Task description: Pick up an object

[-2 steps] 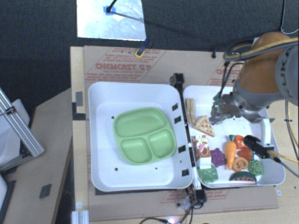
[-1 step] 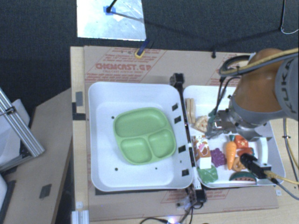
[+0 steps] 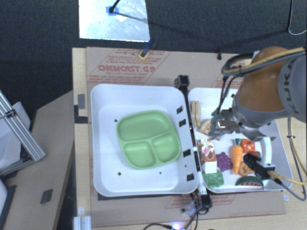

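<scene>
One grey-and-orange arm's gripper (image 3: 217,127) hangs low over the right white bin (image 3: 283,169), above small toy foods; its grasp cannot be told

In the right bin (image 3: 278,186) I see small toy foods crowded together: an orange carrot (image 3: 237,158) standing on end, a purple grape bunch (image 3: 223,161) just left of it, a green piece (image 3: 214,178) below, and a watermelon slice (image 3: 249,181) by the front rim.
</scene>
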Tool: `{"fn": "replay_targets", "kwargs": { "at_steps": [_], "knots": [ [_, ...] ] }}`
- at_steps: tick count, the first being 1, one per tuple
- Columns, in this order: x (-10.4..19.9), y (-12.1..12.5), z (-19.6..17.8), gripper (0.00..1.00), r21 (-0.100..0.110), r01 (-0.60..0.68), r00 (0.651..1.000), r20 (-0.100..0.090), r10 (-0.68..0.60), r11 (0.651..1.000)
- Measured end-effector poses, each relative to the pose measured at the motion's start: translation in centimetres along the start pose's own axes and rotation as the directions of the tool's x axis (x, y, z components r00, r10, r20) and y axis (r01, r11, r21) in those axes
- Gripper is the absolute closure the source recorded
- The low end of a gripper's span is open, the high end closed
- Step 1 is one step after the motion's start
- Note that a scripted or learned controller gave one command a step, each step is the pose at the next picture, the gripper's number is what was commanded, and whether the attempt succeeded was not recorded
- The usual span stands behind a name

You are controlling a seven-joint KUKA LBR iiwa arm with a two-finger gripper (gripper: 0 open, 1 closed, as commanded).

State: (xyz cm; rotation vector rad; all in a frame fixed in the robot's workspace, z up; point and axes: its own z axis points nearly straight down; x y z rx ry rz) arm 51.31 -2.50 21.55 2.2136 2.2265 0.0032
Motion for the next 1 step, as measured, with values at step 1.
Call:
{"fn": "replay_targets", "kwargs": {
  "at_steps": [1],
  "knots": [
    [-1.15, 0.75, -0.94, 1.0, 0.001, -0.005, 1.0, 0.0, 0.005, 1.0]
  ]
}}
